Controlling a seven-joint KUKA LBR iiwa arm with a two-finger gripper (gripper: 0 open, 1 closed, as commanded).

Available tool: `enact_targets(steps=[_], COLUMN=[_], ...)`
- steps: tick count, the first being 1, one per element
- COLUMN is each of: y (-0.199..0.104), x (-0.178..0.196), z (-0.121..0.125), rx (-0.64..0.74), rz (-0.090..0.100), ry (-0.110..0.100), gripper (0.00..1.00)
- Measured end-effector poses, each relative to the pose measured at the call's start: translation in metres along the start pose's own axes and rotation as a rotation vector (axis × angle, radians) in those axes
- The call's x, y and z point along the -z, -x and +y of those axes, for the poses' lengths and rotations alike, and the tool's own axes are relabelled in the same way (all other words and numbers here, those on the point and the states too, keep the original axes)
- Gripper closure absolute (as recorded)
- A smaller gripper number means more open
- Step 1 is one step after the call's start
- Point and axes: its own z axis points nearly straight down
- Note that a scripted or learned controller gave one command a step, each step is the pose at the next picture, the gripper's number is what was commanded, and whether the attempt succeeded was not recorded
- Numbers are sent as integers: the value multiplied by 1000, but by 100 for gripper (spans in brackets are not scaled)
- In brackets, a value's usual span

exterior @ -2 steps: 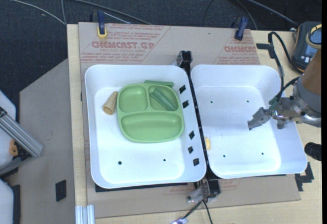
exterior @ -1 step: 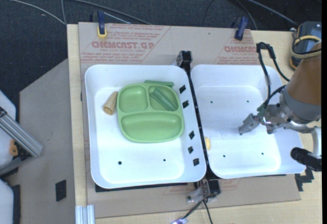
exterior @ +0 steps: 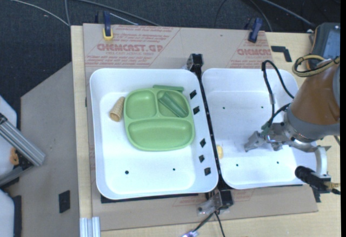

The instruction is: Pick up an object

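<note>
the gripper [exterior: 252, 143] hangs low over the right bin [exterior: 238, 90], its metal tip pointing left toward the divider between the bins; whether it is released or clenched cannot be told from this slanted view, and nothing shows at its tip. the things worth taking lie elsewhere. a green divided plate [exterior: 157, 122] sits in the left bin [exterior: 108, 176], with a green utensil [exterior: 174, 104] lying in its upper right compartment and a small tan cone [exterior: 117, 109] just beside the plate's left rim. a small yellowish piece [exterior: 219, 151] rests at the divider, near the gripper and slightly lower in the frame to its left; what it is cannot be made out. the main risk, as i judge it, is a close on bare bin floor, since the tip hovers over plain white plastic with nothing under it. going for the yellowish piece could jam the tip against the bin wall, because the piece sits right against the rim. reaching across to the plate means clearing the divider, and the plate's broad flat shape may slip out of a narrow grip. the black cable [exterior: 268, 85] looping over the right bin could also snag the arm [exterior: 316, 103] as it swings over the worktop [exterior: 135, 41].
</note>
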Motion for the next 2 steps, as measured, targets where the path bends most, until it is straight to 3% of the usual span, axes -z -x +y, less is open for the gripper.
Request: enact_targets(steps=[1,2], y=[-1,-1], x=[-15,-3], z=[0,0], rx=[1,0], rz=[-1,-1], ry=[3,6], gripper=[0,100])
